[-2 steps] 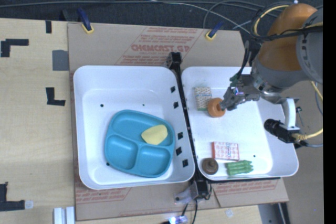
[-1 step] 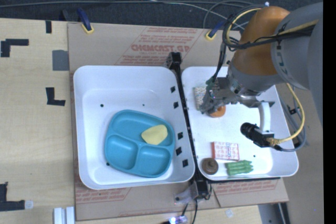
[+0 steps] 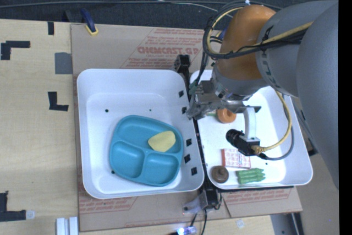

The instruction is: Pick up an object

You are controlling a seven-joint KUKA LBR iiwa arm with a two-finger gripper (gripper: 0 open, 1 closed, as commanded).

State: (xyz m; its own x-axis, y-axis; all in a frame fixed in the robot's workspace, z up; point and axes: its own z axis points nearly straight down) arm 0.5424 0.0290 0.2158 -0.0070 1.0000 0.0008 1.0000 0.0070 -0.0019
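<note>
The left bin [image 3: 93, 96] holds a blue divided plate [image 3: 135, 159] with a yellow chip-shaped piece [image 3: 162, 142] lying on it. In the right bin [image 3: 297, 168] I see an orange round object [image 3: 225, 115], a small red-and-white card [image 3: 236, 158], a brown round piece [image 3: 220, 174] and a green ridged object [image 3: 250, 175]. My gripper [image 3: 202, 106] hangs low at the right bin's left wall, just left of the orange object. The wrist hides its fingertips.
The grey arm with its orange band [image 3: 247, 41] covers the upper half of the right bin. A black cable fitting [image 3: 240, 142] and a yellow cable hang over the right bin's middle. Cardboard [image 3: 154, 49] lies under both bins.
</note>
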